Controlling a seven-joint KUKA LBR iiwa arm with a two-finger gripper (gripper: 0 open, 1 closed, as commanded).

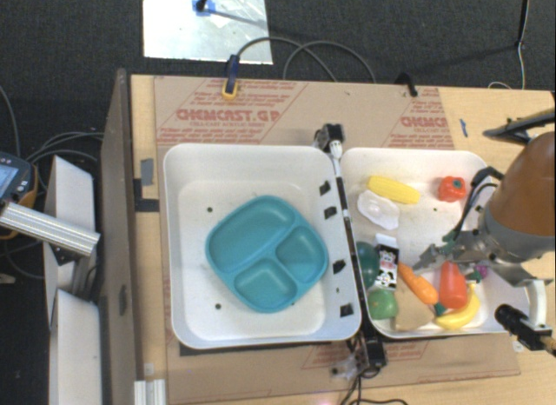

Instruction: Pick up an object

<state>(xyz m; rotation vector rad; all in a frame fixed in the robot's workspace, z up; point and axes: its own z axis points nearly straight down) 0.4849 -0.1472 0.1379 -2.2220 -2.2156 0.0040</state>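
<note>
The right bin (434,162) holds several toy foods: a yellow corn cob (393,189), a red tomato (451,188), a white piece (379,211), a small milk carton (386,266), an orange carrot (418,287), a red pepper (453,287), a yellow banana (460,315), a tan slice (415,316) and green pieces (380,302). My gripper (453,260) reaches in from the right and hangs open just above the red pepper and carrot, with one grey finger (431,257) towards the carrot. Nothing sits between the fingers.
The left bin (195,169) holds a teal divided plate (267,253). A black divider (339,221) with clips runs between the bins. Cables and a silver sheet (205,12) lie behind the bench. A grey rail (48,229) stands at the left.
</note>
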